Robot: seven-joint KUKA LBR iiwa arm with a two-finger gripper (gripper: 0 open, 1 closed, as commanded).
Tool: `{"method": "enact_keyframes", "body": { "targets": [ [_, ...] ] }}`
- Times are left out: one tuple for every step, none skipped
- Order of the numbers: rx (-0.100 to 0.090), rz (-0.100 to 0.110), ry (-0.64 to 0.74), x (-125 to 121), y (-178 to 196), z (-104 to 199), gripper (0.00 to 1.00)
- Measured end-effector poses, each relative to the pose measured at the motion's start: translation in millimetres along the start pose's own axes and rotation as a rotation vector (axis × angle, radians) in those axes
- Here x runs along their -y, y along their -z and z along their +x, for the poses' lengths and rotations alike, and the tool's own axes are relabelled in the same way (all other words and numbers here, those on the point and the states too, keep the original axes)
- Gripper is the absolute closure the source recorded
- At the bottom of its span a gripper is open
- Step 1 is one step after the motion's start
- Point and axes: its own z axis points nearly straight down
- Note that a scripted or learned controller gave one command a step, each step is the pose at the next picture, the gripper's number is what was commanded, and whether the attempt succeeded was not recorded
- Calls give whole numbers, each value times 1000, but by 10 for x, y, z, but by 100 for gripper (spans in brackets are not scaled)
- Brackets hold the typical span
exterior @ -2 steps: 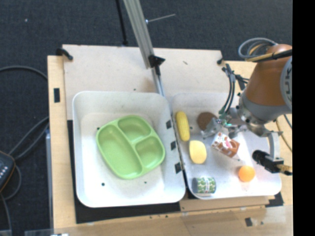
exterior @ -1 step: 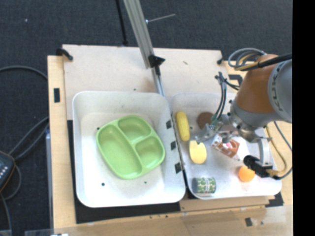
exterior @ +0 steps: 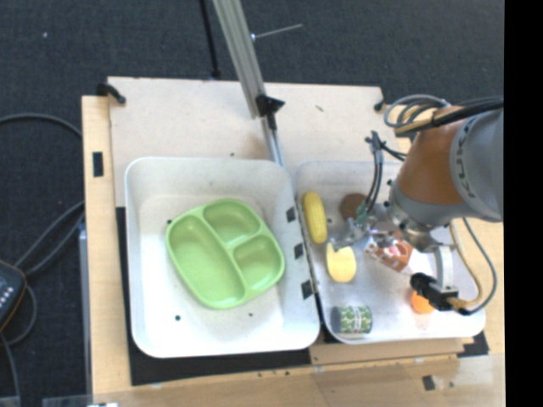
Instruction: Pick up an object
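My gripper (exterior: pixel 366 237) hangs low over the right bin (exterior: pixel 383 329), one of two white bins on the bench; whether it is parted or closed I cannot tell from this angle. Just to its left lies one pale yellow piece (exterior: pixel 341 265), near enough that it may be touching. Farther left, along the bin wall, lies one corn cob (exterior: pixel 315 217). Behind my tool sits one brown round thing (exterior: pixel 353 203). To its right is one reddish, shiny object (exterior: pixel 390 254), and beyond that one orange piece (exterior: pixel 422 303). In front of it lies one green can (exterior: pixel 351 318) on its side. The left bin (exterior: pixel 153 329) holds one green divided plate (exterior: pixel 225 253).
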Motion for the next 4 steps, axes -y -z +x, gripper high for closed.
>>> {"method": "enact_keyframes", "body": {
  "targets": [
    [1, -3, -6, -5, 94, -18, 100],
    [-4, 8, 3, -79, 722, -72, 100],
    [-4, 9, 4, -103, 1180, -89, 100],
    [-4, 19, 1, -94, 775, -100, 100]
  ]
}}
